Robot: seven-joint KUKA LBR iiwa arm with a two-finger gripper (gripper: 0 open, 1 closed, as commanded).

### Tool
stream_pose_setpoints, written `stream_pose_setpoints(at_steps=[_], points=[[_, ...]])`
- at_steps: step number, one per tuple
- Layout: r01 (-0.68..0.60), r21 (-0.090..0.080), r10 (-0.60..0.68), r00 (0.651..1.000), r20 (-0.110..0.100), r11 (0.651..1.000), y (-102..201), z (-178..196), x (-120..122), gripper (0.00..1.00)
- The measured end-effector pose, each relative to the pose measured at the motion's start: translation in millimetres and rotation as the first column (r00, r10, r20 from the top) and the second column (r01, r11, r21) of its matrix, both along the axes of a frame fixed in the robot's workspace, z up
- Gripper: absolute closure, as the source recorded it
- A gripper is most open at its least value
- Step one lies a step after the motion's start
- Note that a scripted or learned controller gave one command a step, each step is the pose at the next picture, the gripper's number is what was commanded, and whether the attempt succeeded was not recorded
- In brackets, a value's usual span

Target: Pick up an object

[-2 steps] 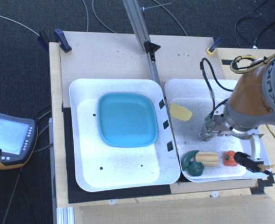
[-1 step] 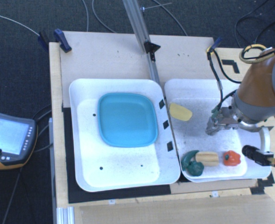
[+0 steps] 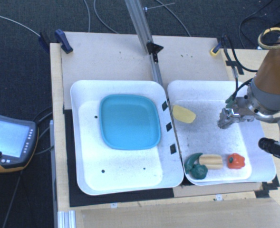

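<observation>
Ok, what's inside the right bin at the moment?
In the right bin: a yellow piece, green vegetable, tan block and red pepper. The end effector covers a patch of floor.

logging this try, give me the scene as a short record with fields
left bin: holds a blue plate
right bin: holds four small things
yellow piece: near the right bin's upper left, lying alone
green toy: near the front edge, touching the tan block
tan block: between the green toy and the red toy
red toy: front right of the bin
hand: over the right bin's bare middle, nothing seen between its fingers
arm: reaching in from the right
</observation>
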State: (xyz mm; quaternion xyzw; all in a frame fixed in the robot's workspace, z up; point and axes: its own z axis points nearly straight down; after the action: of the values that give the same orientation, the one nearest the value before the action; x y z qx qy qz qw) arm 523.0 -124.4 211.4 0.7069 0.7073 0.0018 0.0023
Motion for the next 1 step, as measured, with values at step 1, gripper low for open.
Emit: stream_pose_setpoints(at_steps=[1], points=[[0.0,0.0,0.0,1.0,0.0,1.0,0.1,62.5,-1.8,1.0]])
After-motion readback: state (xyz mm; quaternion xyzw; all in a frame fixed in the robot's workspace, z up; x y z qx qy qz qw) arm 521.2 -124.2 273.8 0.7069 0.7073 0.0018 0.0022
